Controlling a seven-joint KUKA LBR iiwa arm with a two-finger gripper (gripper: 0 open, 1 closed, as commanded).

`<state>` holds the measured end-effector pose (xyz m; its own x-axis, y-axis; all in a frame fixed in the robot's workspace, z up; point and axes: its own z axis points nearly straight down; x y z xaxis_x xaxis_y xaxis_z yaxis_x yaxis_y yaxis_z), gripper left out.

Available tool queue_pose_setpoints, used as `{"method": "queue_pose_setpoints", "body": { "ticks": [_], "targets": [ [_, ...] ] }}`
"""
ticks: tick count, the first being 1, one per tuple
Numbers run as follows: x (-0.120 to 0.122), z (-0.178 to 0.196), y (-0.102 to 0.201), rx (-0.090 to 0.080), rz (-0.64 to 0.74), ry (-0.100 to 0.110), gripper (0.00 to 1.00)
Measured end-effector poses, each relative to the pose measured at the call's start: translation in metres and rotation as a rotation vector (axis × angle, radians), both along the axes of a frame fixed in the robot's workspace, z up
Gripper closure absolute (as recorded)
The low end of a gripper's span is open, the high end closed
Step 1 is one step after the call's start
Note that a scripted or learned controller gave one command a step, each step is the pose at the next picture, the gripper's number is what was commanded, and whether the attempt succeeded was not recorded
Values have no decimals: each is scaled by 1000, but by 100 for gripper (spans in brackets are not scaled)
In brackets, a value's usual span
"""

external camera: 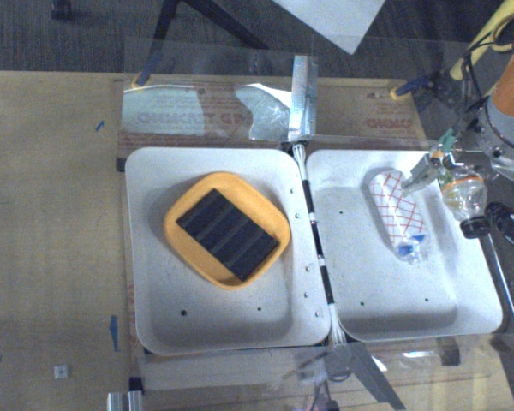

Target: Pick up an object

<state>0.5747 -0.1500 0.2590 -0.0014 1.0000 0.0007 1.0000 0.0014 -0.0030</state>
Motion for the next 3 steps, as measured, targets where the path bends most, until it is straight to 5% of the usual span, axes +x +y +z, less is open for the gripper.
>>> {"method": "queue_pose_setpoints", "body": {
  "ticks": [1,2,3],
  "targets": [
    [24,-149,-9,-2,113,-6,0],
    [40,-164,8,-8,204,-18,0],
    [40,-154,5,-9,199,-21,100]
  ]
}}
